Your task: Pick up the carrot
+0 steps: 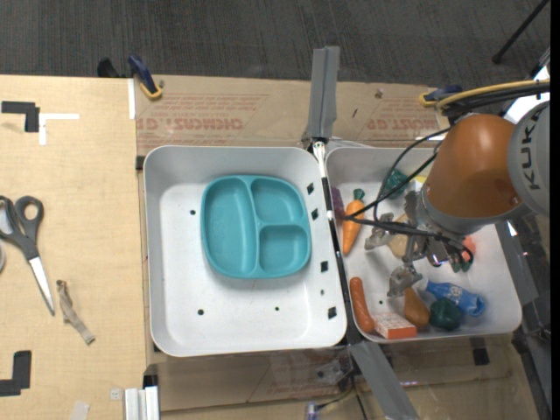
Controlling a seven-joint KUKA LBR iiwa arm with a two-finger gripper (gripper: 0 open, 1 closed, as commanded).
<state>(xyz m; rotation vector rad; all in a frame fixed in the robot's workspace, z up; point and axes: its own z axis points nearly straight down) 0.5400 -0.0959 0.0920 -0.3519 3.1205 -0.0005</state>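
My claw (404, 280) hangs over the right bin (499, 322); whether it's open, I cannot tell. The carrot (351, 224) lies left of it, by the bin's wall. Farther left, a teal plate (256, 226); scissors (26, 239) on cardboard.

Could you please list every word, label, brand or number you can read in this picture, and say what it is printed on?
"KUK": white arm casing at the right edge, cut off by the frame.
Red print on the cardboard strip behind the bins: upside down and too blurred to read.
More red print on the cardboard further right: also too blurred.
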